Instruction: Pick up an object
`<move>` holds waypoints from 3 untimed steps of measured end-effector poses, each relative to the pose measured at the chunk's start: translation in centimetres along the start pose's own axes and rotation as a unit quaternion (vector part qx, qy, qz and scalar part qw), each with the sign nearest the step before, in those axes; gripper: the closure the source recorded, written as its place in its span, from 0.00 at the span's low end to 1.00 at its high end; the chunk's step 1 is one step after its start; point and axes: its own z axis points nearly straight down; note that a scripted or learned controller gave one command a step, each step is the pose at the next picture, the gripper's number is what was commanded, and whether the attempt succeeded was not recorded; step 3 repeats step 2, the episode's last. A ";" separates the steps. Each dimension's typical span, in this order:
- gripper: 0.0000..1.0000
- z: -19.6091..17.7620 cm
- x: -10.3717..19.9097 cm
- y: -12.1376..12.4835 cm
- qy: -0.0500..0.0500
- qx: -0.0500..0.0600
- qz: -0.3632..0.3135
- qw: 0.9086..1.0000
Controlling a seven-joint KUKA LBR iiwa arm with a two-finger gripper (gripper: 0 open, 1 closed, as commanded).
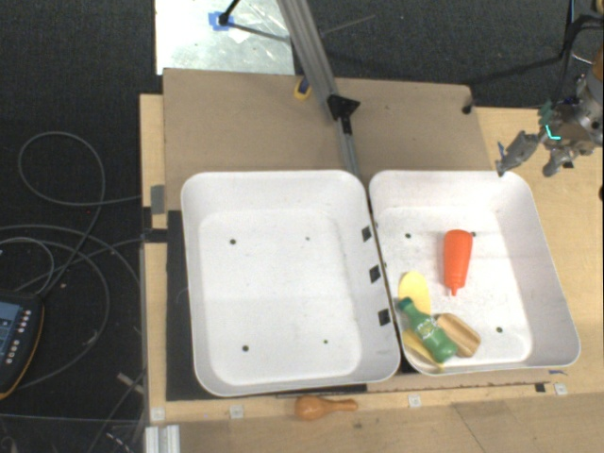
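Item: two bins, gripper parked off to the right, pick not yet begun.

Left bin (203,253): nothing to list. Right bin (543,253): yellow piece (415,292), green bottle (427,330) and tan block (461,333) bunched at the near-left corner; orange carrot-shaped toy (457,258) apart, mid-bin. Gripper (533,157): beyond the far-right rim, fingers seemingly spread, nothing between them. Step: approach. Next move: swing over the carrot toy, descend, close.

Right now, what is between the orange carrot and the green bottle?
The yellow banana lies between the carrot and the bottle in the camera view.
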 end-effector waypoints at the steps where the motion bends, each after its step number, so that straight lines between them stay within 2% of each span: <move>1: 0.00 -0.3 0.0 0.1 -0.001 -0.002 -0.001 1.000; 2: 0.00 4.9 0.6 -0.8 0.000 0.000 0.001 1.000; 3: 0.00 4.9 0.6 -0.8 0.000 0.000 0.001 1.000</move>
